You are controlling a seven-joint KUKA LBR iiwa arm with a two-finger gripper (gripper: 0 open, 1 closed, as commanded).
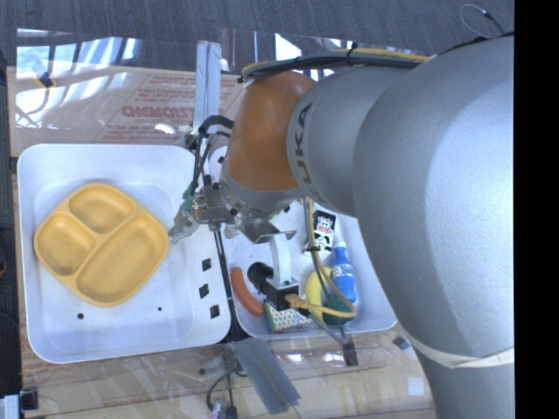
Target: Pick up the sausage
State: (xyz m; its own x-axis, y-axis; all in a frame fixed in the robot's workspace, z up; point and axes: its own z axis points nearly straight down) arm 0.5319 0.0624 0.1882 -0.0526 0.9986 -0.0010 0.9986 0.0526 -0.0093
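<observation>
Sausage (244, 291): lying against the right bin's (377, 326) near wall.
Hand (186, 221) is hovering apart, grip state untellable; the wall is likely crowding any grasp.

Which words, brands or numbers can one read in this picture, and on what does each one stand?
"CHEMCAST", in red, on the clear sheet behind the left bin.
"UKA", part of a brand name, on the grey arm, beside its orange band.
Small red lines around "CHEMCAST": too small to read.
Black and white card and blue bottle label: too blurred to read.
</observation>
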